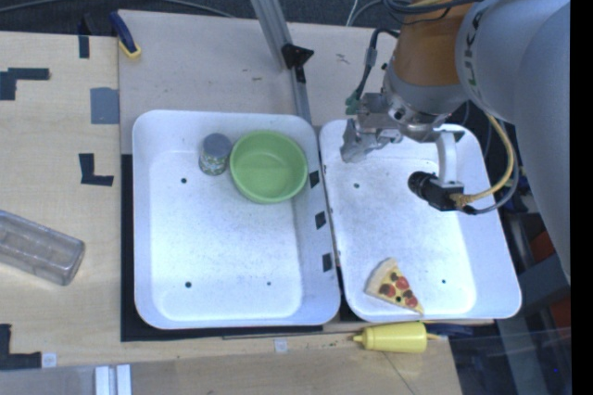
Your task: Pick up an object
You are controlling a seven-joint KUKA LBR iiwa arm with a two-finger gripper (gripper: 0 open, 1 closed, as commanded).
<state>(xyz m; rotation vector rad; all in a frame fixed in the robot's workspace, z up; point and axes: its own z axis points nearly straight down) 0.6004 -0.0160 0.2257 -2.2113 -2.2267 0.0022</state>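
Observation:
A toy pizza slice [394, 286] lies near the front of the right bin [463, 291]. In the left bin [222, 273] a green bowl [268, 166] sits at the back, with a small grey can [215, 154] standing just left of it. My gripper [357, 146] hangs over the back left corner of the right bin, far from the pizza slice and right of the bowl. Nothing shows between its fingers.
A yellow mustard bottle [394, 338] lies on the bench just in front of the right bin. A clear plastic container [37, 248] rests at the far left. A metal pole [269, 8] slants down behind the left bin. A black cable unit [437, 190] hangs over the right bin.

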